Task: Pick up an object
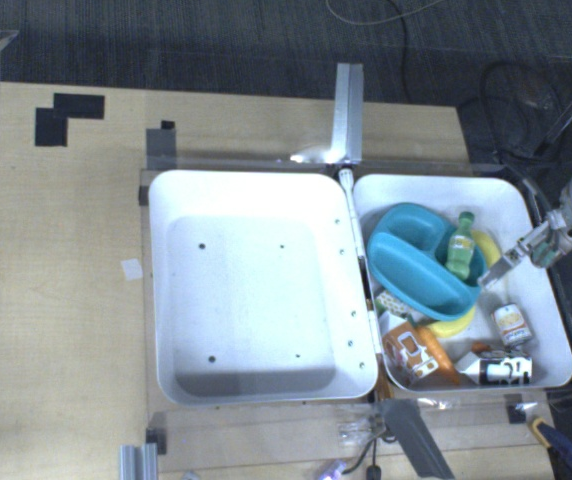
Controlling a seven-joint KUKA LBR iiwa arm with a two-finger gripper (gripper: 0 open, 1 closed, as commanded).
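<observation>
Green plastic bottle (pixel 460 248) lying in the blue bowls (pixel 421 263) in the right bin (pixel 556 343) looks light, stiff, a bit slick, so grip across its body; gripper (pixel 511 260) hovers just right of it, jaws' opening unreadable.

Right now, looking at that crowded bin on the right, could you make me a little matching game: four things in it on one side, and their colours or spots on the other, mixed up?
Things:
1. bowls
2. bottle
3. can
4. carton

Descriptions:
A. green, resting on the bowls
B. orange-brown, at the bin's near edge, left side
C. blue, two nested together
D. black and white, lying on its side at the near right corner

Pairs: 1-C, 2-A, 3-D, 4-B

All four sit in the right bin.
</observation>
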